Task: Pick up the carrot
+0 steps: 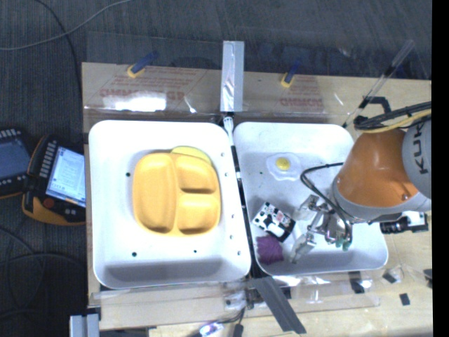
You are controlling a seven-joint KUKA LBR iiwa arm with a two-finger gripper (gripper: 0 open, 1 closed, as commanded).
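Note:
My gripper [304, 227] hangs low over the front middle of the right bin [330, 140], under the orange wrist band [375, 174]. Its two silvery fingers [300, 247] point left and stand open, with nothing between them. Just to its left lie a small black-and-white packet [270, 220] and a purple toy [269, 248], both apart from the fingers. Part of the bin floor is hidden beneath the arm.
A toy fried egg [282, 165] lies at the back of the right bin. The left bin [112, 258] holds a yellow divided plate [175, 192]. A ridge [238, 188] separates the bins. A tablet and pendant [52, 181] lie off the bench to the left.

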